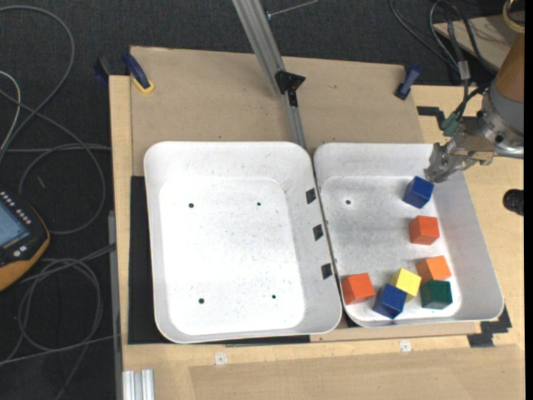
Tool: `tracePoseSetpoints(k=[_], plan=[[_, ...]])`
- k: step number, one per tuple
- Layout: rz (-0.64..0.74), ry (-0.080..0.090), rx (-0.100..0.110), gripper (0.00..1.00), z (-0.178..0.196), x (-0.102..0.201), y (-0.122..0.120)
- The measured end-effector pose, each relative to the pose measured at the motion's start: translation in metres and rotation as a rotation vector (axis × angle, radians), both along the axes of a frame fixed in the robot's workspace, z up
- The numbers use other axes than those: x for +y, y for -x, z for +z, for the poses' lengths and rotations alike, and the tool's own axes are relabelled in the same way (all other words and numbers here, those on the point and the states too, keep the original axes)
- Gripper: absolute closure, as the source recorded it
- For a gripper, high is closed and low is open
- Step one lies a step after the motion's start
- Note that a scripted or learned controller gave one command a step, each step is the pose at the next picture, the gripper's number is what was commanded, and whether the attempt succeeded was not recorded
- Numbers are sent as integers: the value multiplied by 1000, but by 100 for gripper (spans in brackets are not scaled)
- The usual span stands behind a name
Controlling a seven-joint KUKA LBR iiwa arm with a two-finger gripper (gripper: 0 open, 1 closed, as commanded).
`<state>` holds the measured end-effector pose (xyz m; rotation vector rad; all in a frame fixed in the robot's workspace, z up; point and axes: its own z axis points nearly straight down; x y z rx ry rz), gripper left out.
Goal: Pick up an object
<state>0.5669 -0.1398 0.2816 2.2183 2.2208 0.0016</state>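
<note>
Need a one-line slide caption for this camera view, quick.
Pincer poised just above the blue cube in the right bin, six more cubes scattered below.

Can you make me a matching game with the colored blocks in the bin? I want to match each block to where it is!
Blocks:
1. yellow block
2. green block
3. blue block by the gripper
4. left orange block

Places:
A. top of the right bin, alone near the gripper
B. bottom right corner of the group
C. leftmost along the near edge
D. between a blue block and an orange block

Pairs: 1-D, 2-B, 3-A, 4-C
</note>
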Motion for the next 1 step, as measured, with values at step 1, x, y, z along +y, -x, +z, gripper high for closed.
tracePoseSetpoints(k=[1], plan=[[5,-5,4,100,-1,59,17]])
